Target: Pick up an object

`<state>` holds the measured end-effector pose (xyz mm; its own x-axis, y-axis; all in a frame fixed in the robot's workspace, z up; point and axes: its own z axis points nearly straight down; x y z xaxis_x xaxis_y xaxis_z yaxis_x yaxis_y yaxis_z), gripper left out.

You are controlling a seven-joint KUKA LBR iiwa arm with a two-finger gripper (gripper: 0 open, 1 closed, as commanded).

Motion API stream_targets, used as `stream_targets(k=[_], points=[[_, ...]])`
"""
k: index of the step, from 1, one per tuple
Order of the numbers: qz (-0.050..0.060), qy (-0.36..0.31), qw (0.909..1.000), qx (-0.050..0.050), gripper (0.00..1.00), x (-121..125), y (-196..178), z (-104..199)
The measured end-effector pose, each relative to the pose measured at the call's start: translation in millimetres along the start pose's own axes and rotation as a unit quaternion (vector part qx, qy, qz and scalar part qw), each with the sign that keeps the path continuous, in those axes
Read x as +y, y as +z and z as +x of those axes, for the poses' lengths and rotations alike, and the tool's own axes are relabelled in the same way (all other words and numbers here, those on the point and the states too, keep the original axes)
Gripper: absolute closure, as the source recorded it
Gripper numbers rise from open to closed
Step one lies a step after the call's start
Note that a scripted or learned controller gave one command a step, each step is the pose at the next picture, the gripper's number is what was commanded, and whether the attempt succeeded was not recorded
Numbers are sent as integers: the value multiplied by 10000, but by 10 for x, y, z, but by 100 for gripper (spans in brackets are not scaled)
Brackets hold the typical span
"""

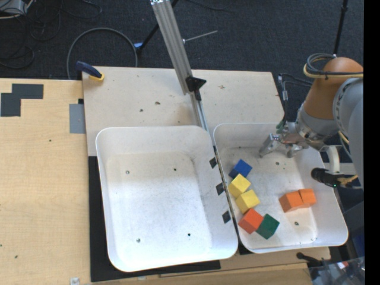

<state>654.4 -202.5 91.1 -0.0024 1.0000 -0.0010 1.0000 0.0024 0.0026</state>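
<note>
Gripper [278, 145] fingers spread apart, holding nothing, over right bin [332, 237]; blue block [241, 168] nearby, not touching.

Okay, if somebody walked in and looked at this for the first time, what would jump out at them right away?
Probably the bright blocks in the right bin: a blue block, two yellow ones and a red and green pair along its left wall, with an orange block apart to the right. Next, the grey arm with its orange band, its tool over that bin's far end, away from the blocks.
</note>
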Motion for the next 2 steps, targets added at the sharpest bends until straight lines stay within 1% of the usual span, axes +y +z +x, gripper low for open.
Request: stream_targets(k=[1,2], points=[[-15,-12,10000,12,0,-339,-1253,943],[49,19,10000,12,0,-537,-865,983]])
